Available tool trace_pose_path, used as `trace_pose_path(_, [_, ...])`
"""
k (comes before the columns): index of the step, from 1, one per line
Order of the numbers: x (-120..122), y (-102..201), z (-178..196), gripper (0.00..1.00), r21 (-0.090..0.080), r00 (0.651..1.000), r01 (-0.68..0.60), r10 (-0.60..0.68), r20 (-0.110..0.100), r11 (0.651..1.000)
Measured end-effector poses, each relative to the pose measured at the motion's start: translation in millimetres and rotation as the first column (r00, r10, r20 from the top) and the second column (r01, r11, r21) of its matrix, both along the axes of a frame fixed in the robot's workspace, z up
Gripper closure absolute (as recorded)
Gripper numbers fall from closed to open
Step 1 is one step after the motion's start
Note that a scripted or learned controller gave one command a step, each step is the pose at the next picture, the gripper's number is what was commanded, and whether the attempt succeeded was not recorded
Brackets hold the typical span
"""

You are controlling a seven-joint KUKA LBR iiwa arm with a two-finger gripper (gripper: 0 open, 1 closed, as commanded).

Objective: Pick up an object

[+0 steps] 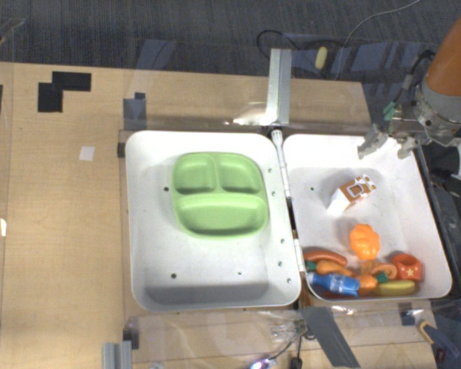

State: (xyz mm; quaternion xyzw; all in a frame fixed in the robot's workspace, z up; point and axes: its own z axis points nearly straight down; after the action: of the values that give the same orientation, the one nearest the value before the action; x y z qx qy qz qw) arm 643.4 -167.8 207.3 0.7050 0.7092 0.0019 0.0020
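Across the middle of the frame two shallow white bins sit side by side: the left bin point(150, 283) carries a green divided tray point(217, 192), and the right bin point(415, 198) holds the loose objects. At the right edge, upper part of the frame, the arm point(453, 68) reaches in, its orange band showing above the wrist. The gripper point(386, 140) hangs over the upper rim of the right bin, its two pale fingers spread apart with nothing between them.

The pickable things all lie below and slightly left of the gripper in the frame. Nearest is a small white and orange box point(353, 192), alone on bare bin floor at mid-height of the bin, tilted diagonally. Lower still sits an orange figure point(364, 241), and along the bin's bottom edge a crowded pile of toy pieces point(361, 274) in red, blue, yellow and orange, touching one another.

The move likely turns on this: the box is the closest target and stands clear of its neighbours, so the gripper would need to travel toward the lower left of the frame and descend, with the fingers set across the box's shorter side.
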Motion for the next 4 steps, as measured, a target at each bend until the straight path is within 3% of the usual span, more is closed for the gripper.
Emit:
trace_pose_path(1, [2.5,-14.2,-115.1,0.00,-0.003,0.963,-0.268,0.268,0.002,0.963])
trace_pose_path(2, [-42.2,21.1,-118.1,0.00,-0.002,0.990,-0.143,0.143,0.005,0.990])
trace_pose_path(3, [-39.2,22.1,-105.6,1.00,-0.002,0.989,-0.145,0.145,0.014,0.989])
trace_pose_path(4, [4.1,-19.2,11.1,1.00,-0.004,0.958,-0.287,0.287,0.003,0.958])
